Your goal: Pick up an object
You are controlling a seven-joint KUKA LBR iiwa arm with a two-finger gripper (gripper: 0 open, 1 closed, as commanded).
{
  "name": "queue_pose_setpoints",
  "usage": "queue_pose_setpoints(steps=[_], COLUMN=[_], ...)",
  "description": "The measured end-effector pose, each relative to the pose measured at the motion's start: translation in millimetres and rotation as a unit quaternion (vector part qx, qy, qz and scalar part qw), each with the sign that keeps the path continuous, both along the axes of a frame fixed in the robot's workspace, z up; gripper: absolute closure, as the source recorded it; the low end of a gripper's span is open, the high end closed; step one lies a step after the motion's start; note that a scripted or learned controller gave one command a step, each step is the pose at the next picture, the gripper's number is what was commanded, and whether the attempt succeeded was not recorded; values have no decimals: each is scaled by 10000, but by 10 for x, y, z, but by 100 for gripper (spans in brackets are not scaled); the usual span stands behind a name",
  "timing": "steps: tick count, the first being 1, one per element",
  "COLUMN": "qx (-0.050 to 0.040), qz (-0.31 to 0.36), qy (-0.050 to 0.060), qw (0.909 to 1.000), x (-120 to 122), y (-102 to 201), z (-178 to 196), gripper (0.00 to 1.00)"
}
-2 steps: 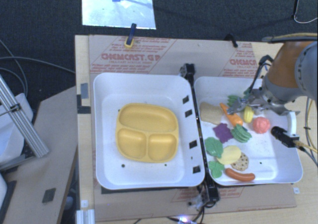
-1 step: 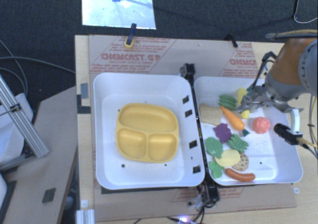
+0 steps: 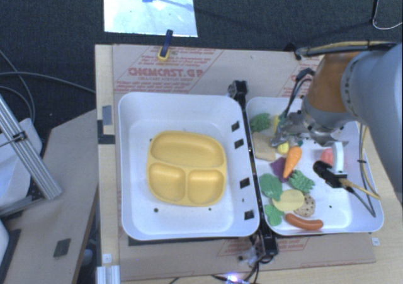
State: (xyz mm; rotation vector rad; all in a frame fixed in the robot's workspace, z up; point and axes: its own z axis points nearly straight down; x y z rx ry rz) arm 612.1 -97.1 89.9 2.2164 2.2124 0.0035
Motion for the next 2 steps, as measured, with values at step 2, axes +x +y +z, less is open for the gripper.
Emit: queue_pose_setpoints(steps=[2], qx=[32], qz=[55], qy=[6], qw=[10000], x=[-501], y=[992], z=[1350], gripper=[100])
